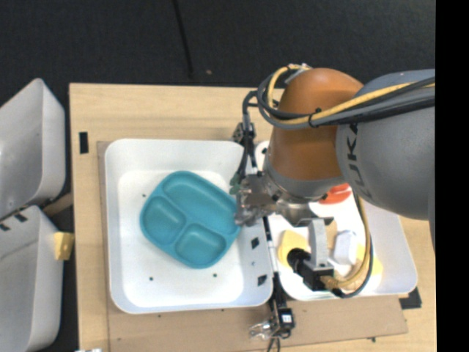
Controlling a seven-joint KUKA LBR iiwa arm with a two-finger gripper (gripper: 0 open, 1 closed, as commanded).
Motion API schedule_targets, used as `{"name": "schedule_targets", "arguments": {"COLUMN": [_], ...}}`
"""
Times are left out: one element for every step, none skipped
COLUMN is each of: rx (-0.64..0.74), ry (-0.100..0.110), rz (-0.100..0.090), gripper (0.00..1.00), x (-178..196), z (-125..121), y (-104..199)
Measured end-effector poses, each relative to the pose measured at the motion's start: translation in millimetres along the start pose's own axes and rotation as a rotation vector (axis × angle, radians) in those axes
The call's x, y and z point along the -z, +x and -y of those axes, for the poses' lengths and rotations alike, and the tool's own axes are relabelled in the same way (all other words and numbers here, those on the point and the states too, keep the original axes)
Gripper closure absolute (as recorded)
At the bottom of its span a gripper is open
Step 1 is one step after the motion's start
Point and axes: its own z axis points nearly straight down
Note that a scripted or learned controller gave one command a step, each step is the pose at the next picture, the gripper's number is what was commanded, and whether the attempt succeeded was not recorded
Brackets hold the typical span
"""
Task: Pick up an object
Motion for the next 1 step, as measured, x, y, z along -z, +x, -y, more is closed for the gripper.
{"name": "schedule_targets", "arguments": {"rx": [0.005], "ry": [-0.021], "rz": [-0.004], "gripper": [1.0], "x": [149.8], "z": [-0.5], "y": [-10.6]}}
